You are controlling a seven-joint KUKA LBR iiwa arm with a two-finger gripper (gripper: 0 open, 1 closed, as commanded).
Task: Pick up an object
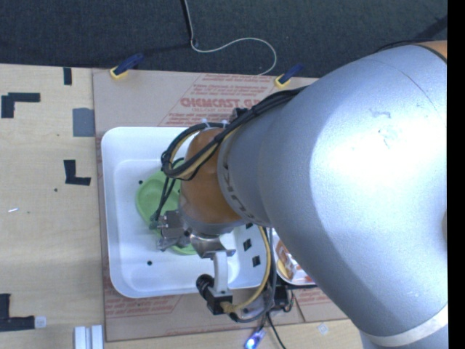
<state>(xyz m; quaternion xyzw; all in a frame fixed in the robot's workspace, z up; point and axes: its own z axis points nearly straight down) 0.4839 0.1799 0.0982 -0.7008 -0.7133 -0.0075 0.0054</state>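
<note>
Arm (349,187) hides most of bin (116,195); hand (168,235) state unclear over green bowl (149,195), likely light, stiff plastic, grab rim.

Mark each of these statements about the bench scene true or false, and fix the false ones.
1. A green object lies in the left bin. True.
2. The arm enters from the left. False: it reaches in from the right.
3. The band above the wrist is blue. False: it is orange.
4. A white cable lies on the dark surface beyond the bench. True.
5. Two yellow-and-blue clamps hold the cardboard's far edge. True.
</note>
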